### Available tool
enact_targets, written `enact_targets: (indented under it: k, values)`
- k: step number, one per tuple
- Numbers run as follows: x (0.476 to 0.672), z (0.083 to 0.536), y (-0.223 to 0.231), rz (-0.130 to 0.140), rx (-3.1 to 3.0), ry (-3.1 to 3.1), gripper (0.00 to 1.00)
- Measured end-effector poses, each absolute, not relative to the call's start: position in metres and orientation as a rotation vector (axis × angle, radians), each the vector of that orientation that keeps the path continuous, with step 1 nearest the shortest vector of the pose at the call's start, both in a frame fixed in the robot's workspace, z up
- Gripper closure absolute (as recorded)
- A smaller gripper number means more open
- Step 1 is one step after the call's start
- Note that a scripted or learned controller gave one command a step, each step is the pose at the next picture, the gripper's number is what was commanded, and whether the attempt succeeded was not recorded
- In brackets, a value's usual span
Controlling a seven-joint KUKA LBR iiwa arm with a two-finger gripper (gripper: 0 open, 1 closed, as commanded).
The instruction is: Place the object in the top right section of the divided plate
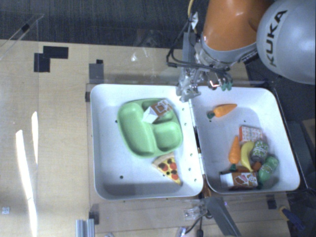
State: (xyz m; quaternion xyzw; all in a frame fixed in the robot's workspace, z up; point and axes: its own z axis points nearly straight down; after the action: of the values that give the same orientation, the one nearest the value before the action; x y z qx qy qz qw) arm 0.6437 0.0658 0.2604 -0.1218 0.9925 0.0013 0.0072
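Note:
The green divided plate (148, 130) lies in the left bin (106, 147). A small white and brown carton (157, 110) rests in the plate's top right section. My gripper (186, 90) hangs over the far end of the wall between the two bins. It is just right of and beyond the carton, apart from it, with nothing seen in it. The orange band and grey arm rise behind it at the upper right.
A toy pizza slice (168, 167) lies in the left bin just in front of the plate. The right bin (276, 107) holds a carrot (222, 110) near its back. Several toy foods are piled at its front right, among them a banana (246, 153) and a brown carton (242, 180).

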Motion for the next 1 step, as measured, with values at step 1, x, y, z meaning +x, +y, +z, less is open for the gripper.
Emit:
enact_targets:
  k: [1]
  values:
    - [0.6703, 0.2609, 0.1283, 0.004, -0.666, 3.054, 1.0]
